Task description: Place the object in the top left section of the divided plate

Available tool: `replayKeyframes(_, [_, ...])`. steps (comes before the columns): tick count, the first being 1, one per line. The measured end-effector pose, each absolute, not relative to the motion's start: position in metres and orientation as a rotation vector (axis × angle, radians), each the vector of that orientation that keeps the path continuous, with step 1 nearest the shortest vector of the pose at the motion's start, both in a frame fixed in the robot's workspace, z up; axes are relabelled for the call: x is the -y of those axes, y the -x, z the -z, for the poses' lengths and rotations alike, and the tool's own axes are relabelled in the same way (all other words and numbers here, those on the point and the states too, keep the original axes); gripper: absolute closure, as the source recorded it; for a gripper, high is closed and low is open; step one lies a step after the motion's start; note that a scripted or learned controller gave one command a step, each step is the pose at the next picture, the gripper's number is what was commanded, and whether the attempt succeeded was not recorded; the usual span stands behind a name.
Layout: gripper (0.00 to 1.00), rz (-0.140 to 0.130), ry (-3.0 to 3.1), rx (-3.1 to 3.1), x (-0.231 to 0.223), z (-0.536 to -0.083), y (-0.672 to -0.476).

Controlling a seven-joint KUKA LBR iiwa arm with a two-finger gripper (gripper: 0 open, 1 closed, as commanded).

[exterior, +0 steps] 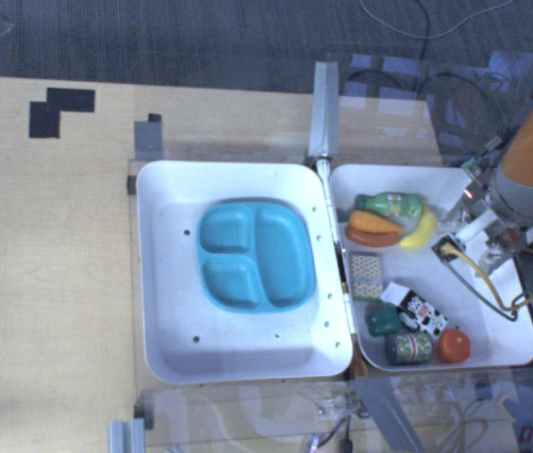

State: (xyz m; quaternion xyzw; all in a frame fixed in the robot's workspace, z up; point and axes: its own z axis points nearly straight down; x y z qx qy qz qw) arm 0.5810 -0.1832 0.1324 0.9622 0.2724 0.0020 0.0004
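Gripper: metal, on a grey wrist under an orange band, hanging over the right edge of the right bin; whether it is spread or pressed together cannot be told from this angle. Left bin: shallow white tray with rounded corners and a smooth, matte floor. Divided plate: glossy light-blue plastic, a rounded rectangle lying flat at the middle of the left bin, moulded into two small wells on the left and one long well on the right; top left section is a soft-cornered square hollow. Right bin: same white tray, touching the left bin, holding all the loose items (any may be the task's object). Contents: orange carrot, tapered, lying across a reddish sausage shape; square speckled pad; dark green cup; green bottle with a yellow label, on its side; small printed can; curved yellow banana; black-and-white patched block; round orange fruit.
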Motion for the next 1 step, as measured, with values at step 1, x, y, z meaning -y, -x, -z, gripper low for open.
replayKeyframes(1, [0.0,-0.014,-3.105,-0.476,0.1243,-0.0886,-0.5259])
